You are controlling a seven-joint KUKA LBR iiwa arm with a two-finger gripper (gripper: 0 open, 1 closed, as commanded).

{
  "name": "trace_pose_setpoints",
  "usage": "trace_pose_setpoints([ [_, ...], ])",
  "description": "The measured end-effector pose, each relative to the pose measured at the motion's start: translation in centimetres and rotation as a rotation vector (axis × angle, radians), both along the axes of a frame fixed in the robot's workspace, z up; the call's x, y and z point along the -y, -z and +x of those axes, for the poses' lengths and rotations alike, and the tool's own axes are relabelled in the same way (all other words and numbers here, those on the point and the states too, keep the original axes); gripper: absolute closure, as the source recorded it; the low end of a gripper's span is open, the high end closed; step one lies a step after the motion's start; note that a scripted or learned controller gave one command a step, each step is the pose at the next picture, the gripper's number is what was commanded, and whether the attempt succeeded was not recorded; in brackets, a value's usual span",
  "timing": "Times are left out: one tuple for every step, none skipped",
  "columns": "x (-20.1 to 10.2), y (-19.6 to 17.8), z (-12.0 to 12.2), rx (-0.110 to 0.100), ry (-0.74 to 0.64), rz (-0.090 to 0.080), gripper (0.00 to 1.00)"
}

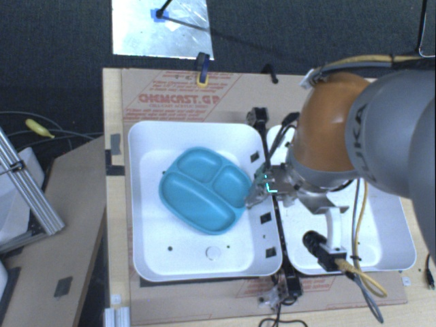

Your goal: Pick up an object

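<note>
Blue divided plate [204, 190] lay tilted in left bin [153, 182], right edge near divider. Gripper [262, 193] sat at that edge, likely aiming for rim grasp; pinch state could not be told, wrist blocking view. Right bin [388, 244] under arm.

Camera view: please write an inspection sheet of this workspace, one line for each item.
Surface: bench board with red print, bearing a left bin and a right bin side by side.
Job's things: blue divided plate lying in the left bin, tilted towards its right wall.
Clutter: small round white piece in the left bin.
Gripper: gripper at the plate's right edge, by the wall between the bins; finger state cannot be judged.
Cables: yellow cable over the right bin; dark wires at the front edge.
Surroundings: shiny sheet on dark floor behind; metal frame at left.
</note>
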State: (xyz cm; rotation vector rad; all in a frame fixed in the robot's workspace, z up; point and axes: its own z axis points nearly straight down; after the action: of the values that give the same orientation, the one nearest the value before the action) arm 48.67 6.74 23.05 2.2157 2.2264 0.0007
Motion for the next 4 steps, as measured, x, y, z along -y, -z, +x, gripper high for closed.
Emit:
trace_pose_setpoints([
  [0.0, -1.1, 0.1, 0.002, -0.005, 0.000, 1.00],
  [-1.8, -0.8, 0.0, 0.001, -0.001, 0.000, 1.00],
  [5.3, -4.0, 0.2, 0.005, 0.010, -0.002, 1.00],
  [-1.8, -4.4, 0.0, 0.002, -0.006, 0.003, 1.00],
])
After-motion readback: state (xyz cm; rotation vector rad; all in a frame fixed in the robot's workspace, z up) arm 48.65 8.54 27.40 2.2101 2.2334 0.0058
